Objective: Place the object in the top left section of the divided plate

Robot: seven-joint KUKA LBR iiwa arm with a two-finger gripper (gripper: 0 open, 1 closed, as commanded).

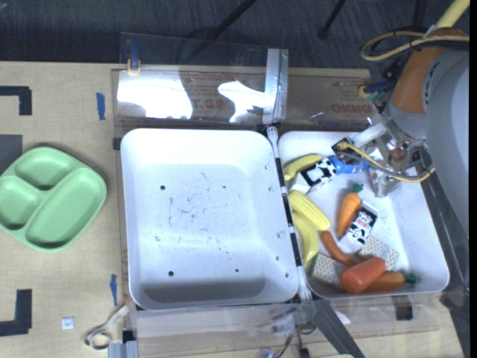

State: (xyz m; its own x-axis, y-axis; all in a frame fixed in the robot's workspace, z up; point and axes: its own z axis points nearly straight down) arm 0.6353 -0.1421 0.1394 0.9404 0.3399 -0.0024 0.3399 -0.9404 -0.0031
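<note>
The hand (381, 171), its state unclear, hangs over the right white bin (436, 263); the green divided plastic plate (49, 198) sits at the frame's left.

This looks like a robotics lab or test cell, not a home or kitchen. A pale wooden bench (59, 88) carries two shallow white plastic bins (201, 215) set side by side, with a clear plastic panel (201, 88) standing behind them and bits of blue tape (100, 104) and black corner markings (19, 99) on the wood. The grey robot arm with an orange band (440, 88) trails loose yellow cables (395, 47). The right bin holds toy plastic food, such as an orange plastic carrot (348, 211) and a yellow plastic corn cob (308, 209). Dark carpet (149, 6) lies beyond the bench, crossed by thin black poles (339, 6), possibly tripod legs.
</note>
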